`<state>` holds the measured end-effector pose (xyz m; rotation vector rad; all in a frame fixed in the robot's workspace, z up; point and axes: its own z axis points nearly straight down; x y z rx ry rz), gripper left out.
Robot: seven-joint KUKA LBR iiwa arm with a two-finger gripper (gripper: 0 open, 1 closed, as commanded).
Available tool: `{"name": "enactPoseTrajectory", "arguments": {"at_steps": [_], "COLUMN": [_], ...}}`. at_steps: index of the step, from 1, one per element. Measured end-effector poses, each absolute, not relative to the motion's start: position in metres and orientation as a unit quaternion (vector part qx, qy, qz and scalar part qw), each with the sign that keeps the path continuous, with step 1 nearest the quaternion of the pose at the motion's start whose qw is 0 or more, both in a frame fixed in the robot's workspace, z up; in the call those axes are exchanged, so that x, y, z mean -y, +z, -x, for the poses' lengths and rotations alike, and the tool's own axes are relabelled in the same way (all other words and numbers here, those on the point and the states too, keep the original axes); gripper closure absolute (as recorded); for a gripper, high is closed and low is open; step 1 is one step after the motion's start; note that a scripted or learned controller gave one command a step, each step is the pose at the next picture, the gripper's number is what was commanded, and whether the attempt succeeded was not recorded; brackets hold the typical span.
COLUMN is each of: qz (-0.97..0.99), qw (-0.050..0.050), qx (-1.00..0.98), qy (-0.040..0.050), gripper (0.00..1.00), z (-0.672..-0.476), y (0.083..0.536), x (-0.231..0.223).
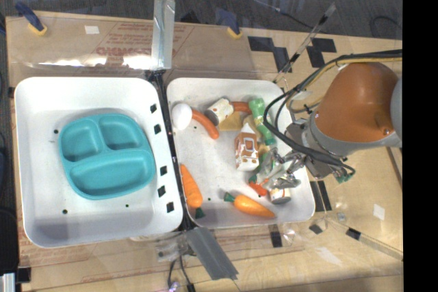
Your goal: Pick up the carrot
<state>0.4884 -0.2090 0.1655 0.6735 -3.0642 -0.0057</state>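
Observation:
The carrot [254,206], orange with a small green top at its left end, lies flat near the front wall of the right bin [205,215]. My gripper [279,178] is low in that bin's right side, just above and to the right of the carrot's thick end. A small red and white item [278,195] sits between the gripper and the carrot. The grey and orange wrist [356,106] hides the bin's right rim. Nothing orange shows in the gripper.
A second orange carrot-like piece [191,188] lies against the right bin's left wall. A white egg [181,115], a red sausage [205,124], a white carton [246,150] and a green item [259,113] crowd the bin's back. A teal divided plate [106,154] sits in the left bin [34,99].

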Motion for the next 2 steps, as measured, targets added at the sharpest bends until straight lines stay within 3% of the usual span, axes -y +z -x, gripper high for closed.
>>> {"name": "enactPoseTrajectory", "arguments": {"at_steps": [1,2], "qz": [-0.268,-0.499], "qw": [0.000,0.000], "qx": [0.963,0.867], "qy": [-0.0007,-0.0009], "gripper": [1.00,1.00], "z": [-0.565,-0.509], "y": [0.137,0.130], "x": [0.202,0.182]}}
